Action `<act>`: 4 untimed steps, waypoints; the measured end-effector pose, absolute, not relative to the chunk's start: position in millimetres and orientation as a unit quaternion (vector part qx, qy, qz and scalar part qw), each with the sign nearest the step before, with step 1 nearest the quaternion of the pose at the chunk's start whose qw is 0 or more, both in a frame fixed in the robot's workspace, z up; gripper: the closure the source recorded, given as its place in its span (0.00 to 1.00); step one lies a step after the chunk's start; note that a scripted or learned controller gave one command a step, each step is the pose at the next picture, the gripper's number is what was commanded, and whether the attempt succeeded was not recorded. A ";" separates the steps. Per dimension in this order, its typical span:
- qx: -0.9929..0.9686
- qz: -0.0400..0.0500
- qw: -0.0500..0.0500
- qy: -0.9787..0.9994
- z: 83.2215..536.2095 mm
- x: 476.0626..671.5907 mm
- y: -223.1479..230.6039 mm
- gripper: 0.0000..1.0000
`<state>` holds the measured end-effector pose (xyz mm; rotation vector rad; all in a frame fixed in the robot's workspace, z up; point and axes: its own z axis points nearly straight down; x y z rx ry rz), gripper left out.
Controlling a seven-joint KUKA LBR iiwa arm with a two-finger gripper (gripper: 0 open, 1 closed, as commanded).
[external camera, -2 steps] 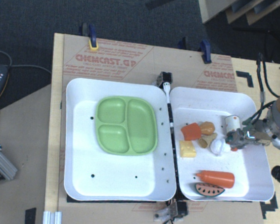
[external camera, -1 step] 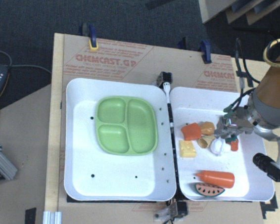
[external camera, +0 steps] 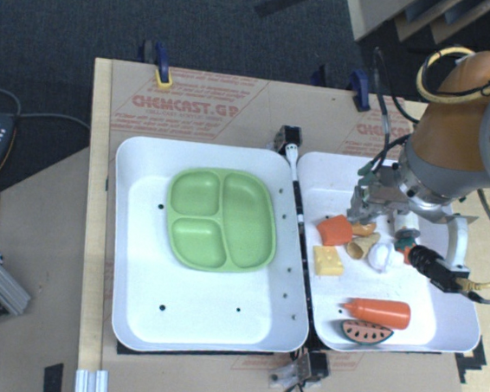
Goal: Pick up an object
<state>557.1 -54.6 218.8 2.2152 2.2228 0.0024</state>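
The right bin (external camera: 448,330) holds a small heap of toy food. An orange wedge (external camera: 335,231) lies at its left, with a yellow cheese block (external camera: 329,261) just below it. A tan cone-like piece (external camera: 363,242) and a white round piece (external camera: 379,257) sit beside them. Near the front lie an orange carrot (external camera: 381,312) and a watermelon slice (external camera: 365,332). My gripper (external camera: 367,214) hangs low over the heap, just above the tan piece and right of the orange wedge.
The left bin (external camera: 135,249) carries a green divided plate (external camera: 222,219). A black divider rail (external camera: 298,231) runs between the bins. Cables and a black connector (external camera: 434,265) trail from the wrist over the right bin's far side.
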 end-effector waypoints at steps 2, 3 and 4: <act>0.707 -0.001 -0.001 0.707 214.9 578.8 -21.4 1.00; 0.707 0.001 0.002 0.708 235.5 581.7 -17.6 1.00; 0.707 0.000 0.000 0.707 233.9 579.3 -24.8 1.00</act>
